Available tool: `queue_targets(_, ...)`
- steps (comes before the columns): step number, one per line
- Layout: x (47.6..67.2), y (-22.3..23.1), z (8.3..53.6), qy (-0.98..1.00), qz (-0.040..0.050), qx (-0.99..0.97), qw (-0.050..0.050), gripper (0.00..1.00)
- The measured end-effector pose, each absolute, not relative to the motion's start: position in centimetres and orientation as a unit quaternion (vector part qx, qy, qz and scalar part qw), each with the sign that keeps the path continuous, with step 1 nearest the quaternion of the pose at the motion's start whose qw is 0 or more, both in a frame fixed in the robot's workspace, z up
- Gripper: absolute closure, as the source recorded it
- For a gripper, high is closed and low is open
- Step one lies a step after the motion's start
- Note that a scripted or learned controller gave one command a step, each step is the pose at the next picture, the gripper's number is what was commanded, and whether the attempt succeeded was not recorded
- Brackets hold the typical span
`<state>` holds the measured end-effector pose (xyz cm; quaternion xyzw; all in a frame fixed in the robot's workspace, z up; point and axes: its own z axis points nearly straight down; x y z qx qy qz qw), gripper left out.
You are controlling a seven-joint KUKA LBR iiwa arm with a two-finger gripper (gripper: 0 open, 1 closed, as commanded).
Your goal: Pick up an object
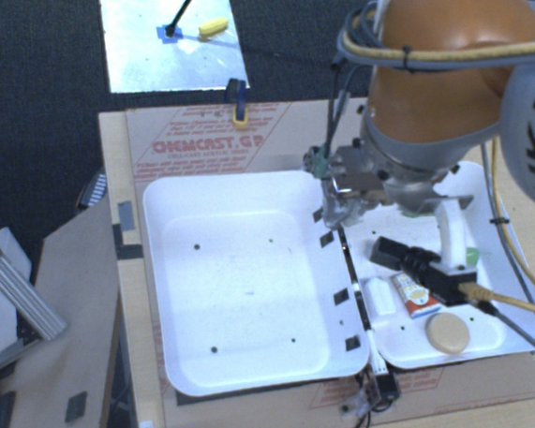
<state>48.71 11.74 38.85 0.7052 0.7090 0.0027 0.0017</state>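
While the arm's orange band hides most of the wrist, the tool (342, 206) hangs over the far-left corner of the right bin (494, 332); whether it is spread or closed, or holds anything, I cannot tell. Near it lie a black bar (413, 262), a red-and-white tube (413, 293), a white bottle (452, 233) and a tan disc (447, 333). The tube looks light and slightly soft, best pinched across its width. The left bin (168, 204) sits alongside on the counter (80, 273). The bottle's far end is hidden.

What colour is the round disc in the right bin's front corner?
Tan, a pale beige; the round disc shows best in the camera view.
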Motion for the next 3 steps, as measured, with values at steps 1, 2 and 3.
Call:
queue_targets(1,48.7,12.9,39.9,0.709,0.0009,0.705,0.001,1.00)
queue_targets(2,48.7,14.6,34.8,0.709,-0.0001,0.705,0.000,1.00)
queue_targets(3,48.7,15.9,42.1,0.709,0.0032,0.705,0.001,1.00)
